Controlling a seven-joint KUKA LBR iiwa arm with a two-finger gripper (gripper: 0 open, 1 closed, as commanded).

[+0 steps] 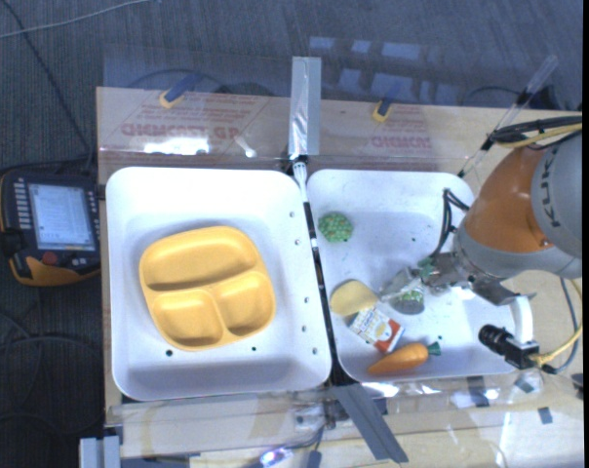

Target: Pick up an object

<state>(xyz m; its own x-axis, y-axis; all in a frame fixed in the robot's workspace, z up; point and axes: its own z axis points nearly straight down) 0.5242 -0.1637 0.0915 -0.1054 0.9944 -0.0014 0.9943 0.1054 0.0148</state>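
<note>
Gripper [412,286] hangs low in the right bin [373,191], over a small greenish thing [410,301], perhaps touching it; I cannot tell its state; carrot [399,359], packet [376,328], yellow piece [350,296] lie near; tray [207,286] fills the left bin [129,203].

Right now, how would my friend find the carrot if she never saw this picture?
Look at the right bin, the one the arm reaches into. Go to its near edge, at the bottom of the view, where the carrot lies flat just below the small packet. It is the one long orange thing there; the ball at the far side is round and green.
</note>
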